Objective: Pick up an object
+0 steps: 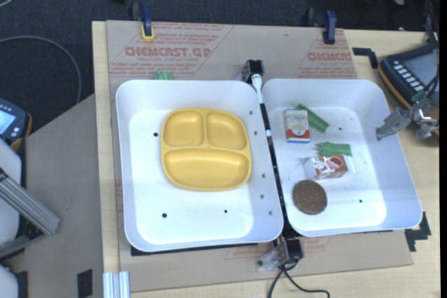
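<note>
Objects for picking all sit in the right bin (391,171), and I count five of them clustered toward its left half: a small white-and-orange carton (297,125) lying flat, a green piece (313,119) angled just behind it and touching its corner, a second green piece (334,148) below that, a crinkled clear packet (327,166) with red-brown contents just under it, and a round brown disc (309,197) nearest the front rim. They lie close but mostly not stacked — which I judge gives a straight descent a fair chance on the disc or the carton, since each has some bare bin floor around it.

The left bin (140,171) holds a yellow divided tray (206,149), set roughly in the middle; it looks too broad for a two-finger pinch, so I would leave it alone.

At the right edge of the view I see the gripper (397,122) hanging over the right bin's outer rim, well apart from every item. Nothing is between its fingers, but from this angle I cannot tell whether they are spread or pressed together. My reading: no pick has begun — the arm needs to travel left over the cluster first.
</note>
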`<state>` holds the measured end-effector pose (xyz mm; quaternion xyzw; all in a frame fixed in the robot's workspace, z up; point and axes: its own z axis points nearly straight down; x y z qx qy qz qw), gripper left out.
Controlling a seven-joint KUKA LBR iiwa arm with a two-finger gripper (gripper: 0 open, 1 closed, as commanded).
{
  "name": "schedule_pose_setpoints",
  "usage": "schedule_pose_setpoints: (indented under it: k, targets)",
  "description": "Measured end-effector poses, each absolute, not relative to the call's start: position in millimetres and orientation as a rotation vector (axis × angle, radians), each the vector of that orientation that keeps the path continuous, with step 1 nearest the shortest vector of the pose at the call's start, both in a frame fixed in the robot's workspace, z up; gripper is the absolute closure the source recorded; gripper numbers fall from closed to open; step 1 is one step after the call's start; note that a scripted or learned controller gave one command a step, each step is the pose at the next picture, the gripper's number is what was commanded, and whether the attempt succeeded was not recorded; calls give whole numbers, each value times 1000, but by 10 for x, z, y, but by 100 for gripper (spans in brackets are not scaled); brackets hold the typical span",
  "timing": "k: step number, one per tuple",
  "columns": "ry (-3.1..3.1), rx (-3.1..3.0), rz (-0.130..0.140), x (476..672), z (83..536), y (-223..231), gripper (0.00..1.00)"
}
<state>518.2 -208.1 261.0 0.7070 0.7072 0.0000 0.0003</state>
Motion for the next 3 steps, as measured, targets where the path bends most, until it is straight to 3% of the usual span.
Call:
schedule_pose_setpoints:
  k: [1,3]
  targets:
    - [2229,2236,-5,4750,1040,-2227,0]
    - [2226,2211,5,5932,850,-1144,0]
